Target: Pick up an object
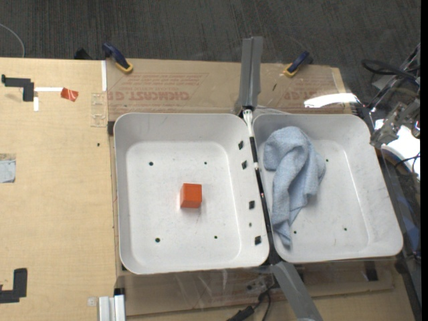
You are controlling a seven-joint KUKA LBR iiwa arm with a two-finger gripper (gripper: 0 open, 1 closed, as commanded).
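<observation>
Two white bins side by side on bench. Left bin point(134, 246) has an orange cube point(191, 196) sitting near its middle, nothing touching it. Right bin point(364, 233) holds a crumpled blue cloth point(292, 169), bunched toward its left wall. Gripper point(396, 124) sits at far right, over right bin's upper-right rim, well apart from cube & cloth. Can't tell its state.

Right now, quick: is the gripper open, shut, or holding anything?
Gripper: cannot be told; it sits at the right bin's far right edge, too blurred to read. The orange block and blue cloth lie in the bins, apart from it.
</observation>
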